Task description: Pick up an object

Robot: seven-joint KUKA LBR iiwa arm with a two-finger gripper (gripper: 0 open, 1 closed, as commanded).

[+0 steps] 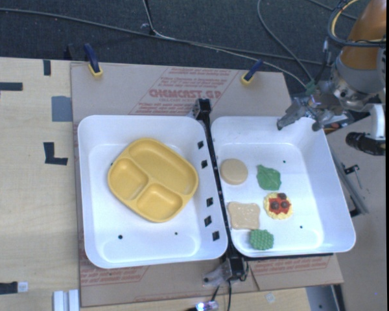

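Note:
The right bin (311,149) holds several toy food pieces: a round tan cookie (234,172), a green leafy piece (268,177), a yellow tart with red and dark berries (278,206), a beige toast slice (244,215) and a green bumpy piece (261,239). My gripper (302,117) hangs above the bin's far right corner, well away from the food. Its two fingers are spread apart, with nothing between them.
The left bin (94,135) holds a yellow divided plate (153,179). A black divider with clips (209,173) runs between the bins. Blue and yellow clamps (93,61) (251,73) pin the cardboard base at the back. Cables trail across the dark floor behind.

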